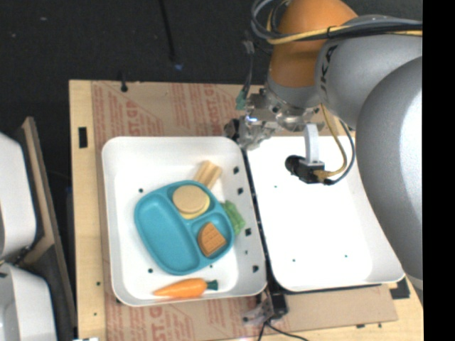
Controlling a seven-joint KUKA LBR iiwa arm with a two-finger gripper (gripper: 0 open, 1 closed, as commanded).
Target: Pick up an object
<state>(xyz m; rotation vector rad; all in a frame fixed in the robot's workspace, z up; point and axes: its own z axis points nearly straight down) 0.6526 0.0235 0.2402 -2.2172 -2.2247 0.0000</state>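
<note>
Right now, the gripper (pixel 247 130) is being held low over the far end of the bins, just where the left bin (pixel 114 190) and the right bin (pixel 320 254) are meeting. It is being partly hidden by the grey arm (pixel 370 55) and its orange band (pixel 309 27), so how wide it is being held cannot be told. Nothing is being seen gripped in it.

All the toys are being kept in the left bin. A small wooden block (pixel 207 172) is lying closest to the gripper, a little below it and to its left. A blue tray (pixel 167 240) is lying in the middle of that bin, and the block is touching its far edge. A round tan piece (pixel 192 199) and a brown piece (pixel 212 239) are being carried on the tray. A green piece (pixel 234 219) is being squeezed between the tray and the bin wall. A carrot (pixel 183 288) is lying at the near edge, well apart from the gripper.
</note>
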